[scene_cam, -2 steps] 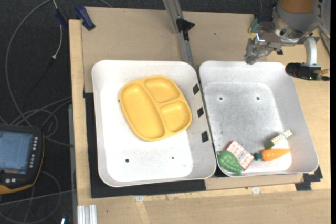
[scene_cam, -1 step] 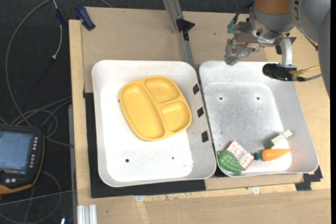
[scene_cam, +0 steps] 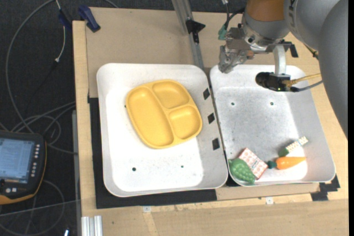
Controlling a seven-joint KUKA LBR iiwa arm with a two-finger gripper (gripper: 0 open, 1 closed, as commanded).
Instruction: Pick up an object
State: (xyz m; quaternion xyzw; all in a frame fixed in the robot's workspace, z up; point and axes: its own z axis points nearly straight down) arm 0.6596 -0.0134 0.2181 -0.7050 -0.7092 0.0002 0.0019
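Currently in approach phase, nothing picked. Gripper sits over the far-left corner of the right bin, nothing seen between the jaws; can't tell how far apart they are from this angle. Candidate objects are well apart from it, clustered at the near edge: carrot, green piece, patterned block. Yellow divided plate lies in the left bin. Next move, I'd judge: traverse toward the near edge, centre over one item, descend
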